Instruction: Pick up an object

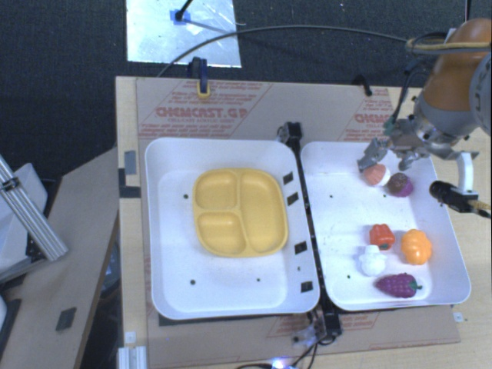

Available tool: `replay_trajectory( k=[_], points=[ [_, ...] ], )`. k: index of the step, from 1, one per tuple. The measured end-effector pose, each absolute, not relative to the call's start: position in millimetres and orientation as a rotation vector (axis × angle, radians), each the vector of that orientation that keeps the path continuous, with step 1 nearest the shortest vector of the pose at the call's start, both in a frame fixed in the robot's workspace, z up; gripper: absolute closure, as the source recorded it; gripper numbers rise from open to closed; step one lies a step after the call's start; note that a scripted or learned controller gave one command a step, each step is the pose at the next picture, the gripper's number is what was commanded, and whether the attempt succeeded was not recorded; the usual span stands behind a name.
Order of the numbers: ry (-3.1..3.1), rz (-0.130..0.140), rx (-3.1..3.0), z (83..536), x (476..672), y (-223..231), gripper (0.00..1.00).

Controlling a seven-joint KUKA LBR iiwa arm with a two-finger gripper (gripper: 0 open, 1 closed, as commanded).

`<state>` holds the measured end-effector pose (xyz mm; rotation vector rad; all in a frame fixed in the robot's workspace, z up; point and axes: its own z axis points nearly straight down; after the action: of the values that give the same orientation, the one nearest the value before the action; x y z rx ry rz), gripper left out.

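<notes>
White right bin (338,206) holds a purple grape bunch (397,285) lying sideways; claw (388,160) spread wide.

The arm (453,83) reaches in from the right, its end effector (390,157) angled downward, fingers spread.

Two bins are set side by side on a bench (131,206). In the left bin (169,283) a divided tray (239,211) is placed near the centre. In the right bin (338,229) two items (375,174) (399,184) are placed at upper right, beneath the gripper (390,156); four more (381,236) (416,246) (372,260) (397,285) are grouped at lower right.
</notes>
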<state>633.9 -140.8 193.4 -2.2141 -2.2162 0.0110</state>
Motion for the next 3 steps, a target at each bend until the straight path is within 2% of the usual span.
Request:
replay_trajectory(
  k=[1, 3],
  points=[
    [-2.226, -0.001, -2.219, 201.3, 636.9, -140.6, 0.0],
    [-2.221, 0.003, -2.22, 90.9, 635.3, -148.1, 0.0]
  ],
)
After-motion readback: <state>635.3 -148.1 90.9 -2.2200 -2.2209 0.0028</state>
